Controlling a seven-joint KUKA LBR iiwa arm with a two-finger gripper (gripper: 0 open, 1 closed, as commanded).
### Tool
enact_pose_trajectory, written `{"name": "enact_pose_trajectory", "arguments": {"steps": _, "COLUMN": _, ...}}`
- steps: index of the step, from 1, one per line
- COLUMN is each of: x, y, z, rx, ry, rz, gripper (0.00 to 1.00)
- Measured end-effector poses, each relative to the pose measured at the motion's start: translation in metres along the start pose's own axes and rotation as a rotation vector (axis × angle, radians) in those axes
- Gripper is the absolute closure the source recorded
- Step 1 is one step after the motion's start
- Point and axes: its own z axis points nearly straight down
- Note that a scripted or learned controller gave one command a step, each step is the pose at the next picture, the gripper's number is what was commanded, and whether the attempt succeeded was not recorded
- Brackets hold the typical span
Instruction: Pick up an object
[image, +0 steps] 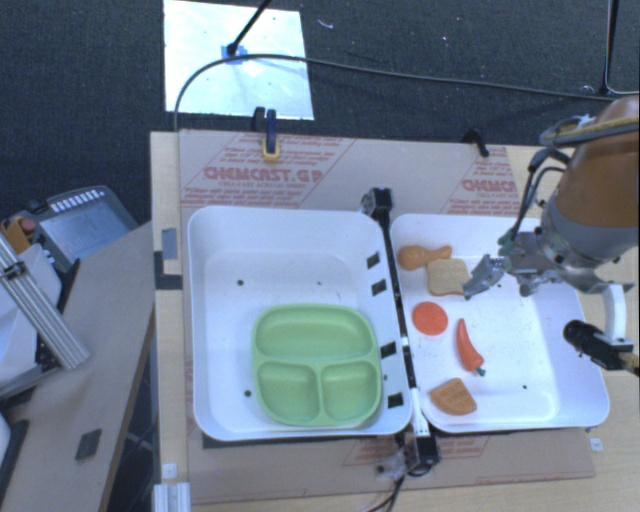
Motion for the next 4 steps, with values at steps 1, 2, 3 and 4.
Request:
{"name": "enact_pose_trajectory", "arguments": {"steps": 1, "x": 0.000, "y": 0.002, "z": -0.005, "rx": -0.011, "ry": -0.001, "rz": -0.002, "gripper": 0.00}}
{"name": "enact_pose_trajectory", "arguments": {"steps": 2, "x": -0.003, "y": -0.007, "z": 0.048, "rx": -0.007, "ry": -0.001, "rz": 0.000, "gripper": 0.00}}
{"name": "enact_pose_trajectory", "arguments": {"steps": 3, "x": -0.006, "y": -0.011, "z": 0.091, "rx": -0.007, "ry": -0.001, "rz": 0.001, "gripper": 0.00}}
{"name": "enact_pose_trajectory", "arguments": {"steps": 4, "x": -0.005, "y": -0.011, "z": 0.144, "rx": -0.006, "ry": 0.000, "rz": 0.000, "gripper": 0.00}}
